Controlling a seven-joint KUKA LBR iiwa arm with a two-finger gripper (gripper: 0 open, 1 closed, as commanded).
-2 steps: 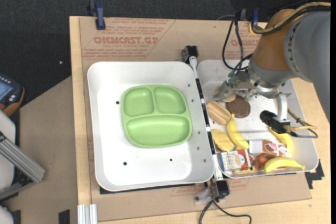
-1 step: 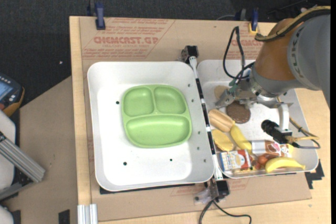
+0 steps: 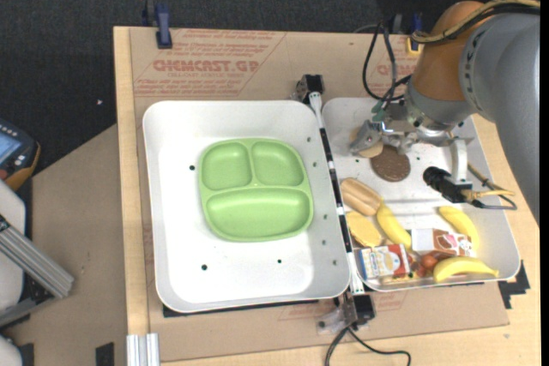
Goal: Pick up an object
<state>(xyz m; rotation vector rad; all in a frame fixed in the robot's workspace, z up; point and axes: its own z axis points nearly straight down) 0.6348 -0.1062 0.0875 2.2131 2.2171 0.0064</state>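
Camera view: the gripper (image 3: pixel 375 135) is seen low at the right bin's (image 3: pixel 506 246) eleven o'clock, its opening impossible to judge, just beside the brown disc (image 3: pixel 394 165), which should be straddled squarely before closing.

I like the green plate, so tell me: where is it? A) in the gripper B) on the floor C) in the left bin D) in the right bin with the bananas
C: the green plate with its three sections lies flat in the left bin, while the bananas and other toy food sit in the right bin.
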